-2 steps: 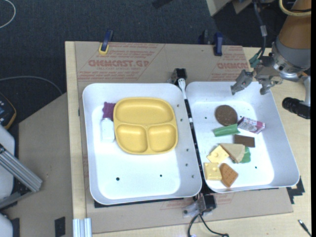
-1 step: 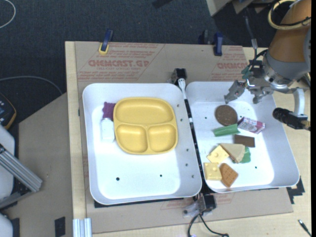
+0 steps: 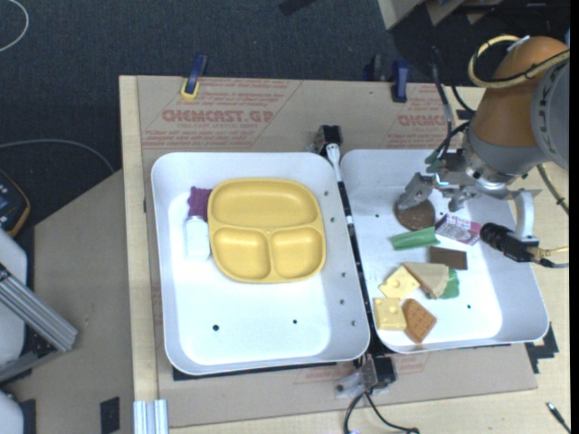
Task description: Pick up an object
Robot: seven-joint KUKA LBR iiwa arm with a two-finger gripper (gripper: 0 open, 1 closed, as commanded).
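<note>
Approach step: metal two-finger gripper (image 3: 432, 191) low in the right white bin (image 3: 517, 319), jaws apparently spread, nothing between them. Round brown cookie-like disc (image 3: 415, 214) just below-left of it, green stick (image 3: 414, 239) beyond. Next: descend, close.

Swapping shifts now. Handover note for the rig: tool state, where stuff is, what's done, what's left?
Tool: low over the right bin, at its far end by the brown round piece; grip state unclear, nothing seen held.
Right bin: green stick, pink-white packet, brown block, yellow pieces, cookie.
Left bin: yellow divided plate, white bottle.
Done: no pick yet.
Left: grasp and lift one item.
</note>
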